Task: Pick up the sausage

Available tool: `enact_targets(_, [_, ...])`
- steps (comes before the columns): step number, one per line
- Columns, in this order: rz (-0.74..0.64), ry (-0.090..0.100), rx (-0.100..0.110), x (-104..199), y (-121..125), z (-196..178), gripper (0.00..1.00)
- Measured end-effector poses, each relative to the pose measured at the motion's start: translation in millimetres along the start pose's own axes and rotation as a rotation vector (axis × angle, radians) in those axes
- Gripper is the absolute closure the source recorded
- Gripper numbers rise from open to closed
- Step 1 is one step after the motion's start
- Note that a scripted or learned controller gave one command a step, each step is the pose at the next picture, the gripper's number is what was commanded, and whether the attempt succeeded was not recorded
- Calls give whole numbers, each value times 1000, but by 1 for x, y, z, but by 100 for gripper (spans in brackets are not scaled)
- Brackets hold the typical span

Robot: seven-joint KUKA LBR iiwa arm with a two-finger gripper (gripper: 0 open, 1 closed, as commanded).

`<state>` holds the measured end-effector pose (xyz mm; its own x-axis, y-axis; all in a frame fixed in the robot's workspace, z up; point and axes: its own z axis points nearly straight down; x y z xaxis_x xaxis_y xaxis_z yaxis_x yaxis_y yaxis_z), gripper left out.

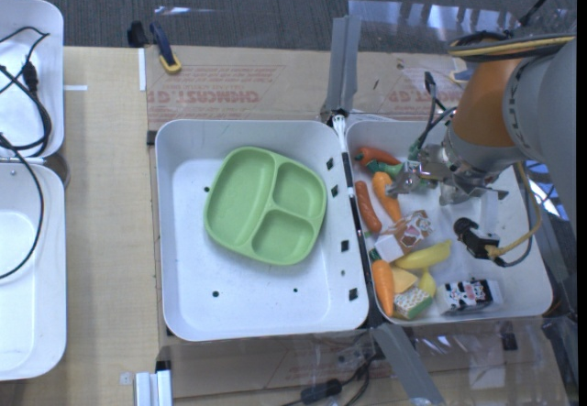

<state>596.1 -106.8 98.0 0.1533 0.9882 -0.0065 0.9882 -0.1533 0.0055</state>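
The sausage (368, 207), a reddish-brown link, lies lengthwise along the left wall of the right bin (541, 290). My gripper (407, 177) hangs over the upper middle of that bin, a little to the right of and above the sausage, right over an orange carrot (386, 196). Nothing is visibly held in it. The grey arm with its orange band comes in from the right.
Around the sausage lie another carrot (377, 157) at the top, a small printed box (413, 230), a yellow banana (425, 256), a carrot (382, 285) at the bottom, a yellow-green piece (414, 301) and a black-and-white carton (469, 294). A green divided plate (266, 205) sits in the left bin (183, 303).
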Motion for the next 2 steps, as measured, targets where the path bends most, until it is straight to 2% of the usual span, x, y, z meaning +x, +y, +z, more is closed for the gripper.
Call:
enact_targets(1, [277,2,26,14,57,7,0])
enact_targets(2, [689,4,19,23,59,4,0])
